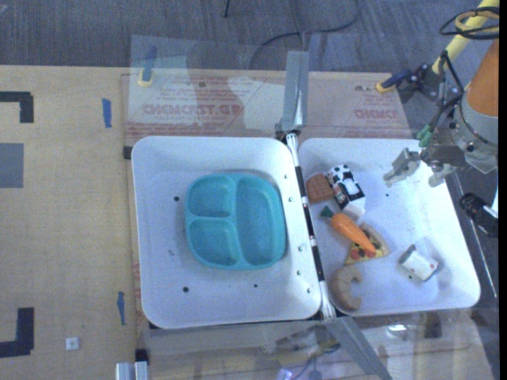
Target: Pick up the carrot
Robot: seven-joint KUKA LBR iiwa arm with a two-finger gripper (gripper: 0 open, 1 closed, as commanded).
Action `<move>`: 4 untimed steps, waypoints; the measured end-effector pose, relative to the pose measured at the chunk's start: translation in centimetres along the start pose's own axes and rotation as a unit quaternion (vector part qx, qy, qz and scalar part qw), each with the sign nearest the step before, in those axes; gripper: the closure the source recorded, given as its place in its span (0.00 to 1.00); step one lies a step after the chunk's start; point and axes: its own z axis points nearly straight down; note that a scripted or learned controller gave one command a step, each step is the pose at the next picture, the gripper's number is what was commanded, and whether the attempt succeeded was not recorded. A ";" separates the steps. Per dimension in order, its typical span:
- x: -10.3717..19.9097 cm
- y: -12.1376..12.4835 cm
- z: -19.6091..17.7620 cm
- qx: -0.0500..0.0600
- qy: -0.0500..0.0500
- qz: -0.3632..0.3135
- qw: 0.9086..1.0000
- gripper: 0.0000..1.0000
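Observation:
An orange carrot (347,227) with a small green end lies in the right bin (444,212), left of its middle, pointing down-right. Its lower end rests against a pizza-slice toy (366,246). My gripper (416,167) hangs over the upper right part of that bin, up and to the right of the carrot and well apart from it. Its two fingers stand apart with nothing between them.
Next to the carrot lie a brown block (318,188), a black-and-white toy (344,185), a tan curved piece (345,286) and a small white-grey object (417,263). The left bin (158,236) holds a teal divided plate (235,220).

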 end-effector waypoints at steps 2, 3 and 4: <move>2.6 -4.7 17.5 -0.004 0.000 0.063 0.998 0.00; 2.2 -6.9 17.4 -0.007 -0.001 -0.072 0.997 0.00; 3.6 -7.2 17.4 -0.006 -0.003 -0.219 0.976 0.00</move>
